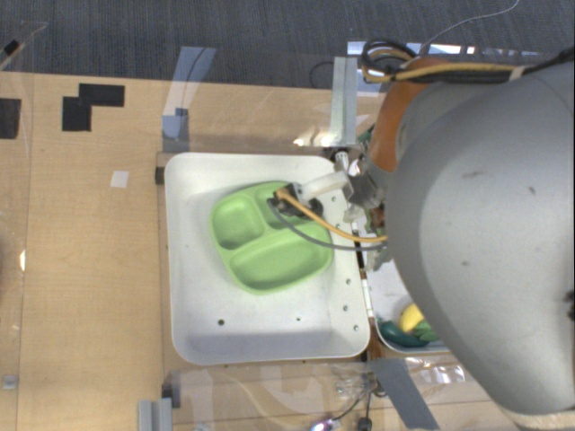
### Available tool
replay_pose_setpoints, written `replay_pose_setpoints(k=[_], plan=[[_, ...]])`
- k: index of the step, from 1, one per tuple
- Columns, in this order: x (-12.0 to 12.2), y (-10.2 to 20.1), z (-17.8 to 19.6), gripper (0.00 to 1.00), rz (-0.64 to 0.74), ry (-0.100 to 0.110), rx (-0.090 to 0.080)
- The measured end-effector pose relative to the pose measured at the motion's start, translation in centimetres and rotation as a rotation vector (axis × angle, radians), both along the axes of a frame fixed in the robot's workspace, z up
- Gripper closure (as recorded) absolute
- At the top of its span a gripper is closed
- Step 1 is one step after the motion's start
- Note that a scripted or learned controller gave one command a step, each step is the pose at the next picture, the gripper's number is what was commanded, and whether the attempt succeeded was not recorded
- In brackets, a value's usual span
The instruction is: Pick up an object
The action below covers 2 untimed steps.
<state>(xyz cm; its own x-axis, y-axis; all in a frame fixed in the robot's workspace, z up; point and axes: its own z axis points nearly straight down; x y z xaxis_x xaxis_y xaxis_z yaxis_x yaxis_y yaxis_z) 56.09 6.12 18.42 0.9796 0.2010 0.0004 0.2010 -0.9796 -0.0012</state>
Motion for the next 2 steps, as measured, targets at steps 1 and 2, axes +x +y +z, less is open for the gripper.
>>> replay_pose_setpoints(k=[1, 2], plan=[[1.59, 1.52, 13.49, 0.0, 0.013, -0.003, 0.0], [1.58, 1.53, 13.45, 0.0, 0.013, -0.002, 0.0]])
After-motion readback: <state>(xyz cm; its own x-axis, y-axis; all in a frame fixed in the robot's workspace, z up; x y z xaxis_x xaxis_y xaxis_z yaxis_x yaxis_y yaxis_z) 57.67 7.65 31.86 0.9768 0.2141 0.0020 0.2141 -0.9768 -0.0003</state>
